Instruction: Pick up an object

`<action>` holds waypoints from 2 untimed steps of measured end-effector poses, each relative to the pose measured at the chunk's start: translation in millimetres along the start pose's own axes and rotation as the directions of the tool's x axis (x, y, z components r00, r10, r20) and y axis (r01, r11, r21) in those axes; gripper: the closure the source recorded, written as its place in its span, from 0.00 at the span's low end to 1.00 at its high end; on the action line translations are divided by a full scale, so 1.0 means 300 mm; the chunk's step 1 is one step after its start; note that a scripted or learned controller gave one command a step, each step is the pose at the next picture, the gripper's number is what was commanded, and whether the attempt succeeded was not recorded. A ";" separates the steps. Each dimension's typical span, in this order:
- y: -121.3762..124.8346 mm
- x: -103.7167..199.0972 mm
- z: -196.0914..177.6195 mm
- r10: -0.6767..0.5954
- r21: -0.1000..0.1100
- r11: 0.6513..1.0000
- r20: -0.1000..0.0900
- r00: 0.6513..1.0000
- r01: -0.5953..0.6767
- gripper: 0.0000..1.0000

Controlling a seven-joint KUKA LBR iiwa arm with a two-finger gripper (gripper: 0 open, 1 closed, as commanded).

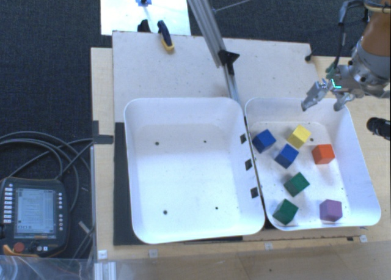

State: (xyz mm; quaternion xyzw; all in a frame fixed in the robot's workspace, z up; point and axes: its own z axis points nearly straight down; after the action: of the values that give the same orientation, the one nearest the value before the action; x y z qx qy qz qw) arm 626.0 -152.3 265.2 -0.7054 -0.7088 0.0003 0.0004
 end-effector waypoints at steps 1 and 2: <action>0.002 0.000 -0.006 -0.001 -0.003 1.000 0.001 1.000 0.001 0.00; 0.016 -0.027 0.182 0.003 0.001 1.000 0.001 1.000 -0.003 0.00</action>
State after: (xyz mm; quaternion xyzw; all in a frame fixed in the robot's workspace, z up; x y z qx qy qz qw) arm 630.9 -160.4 210.6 -0.7064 -0.7078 0.0010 0.0005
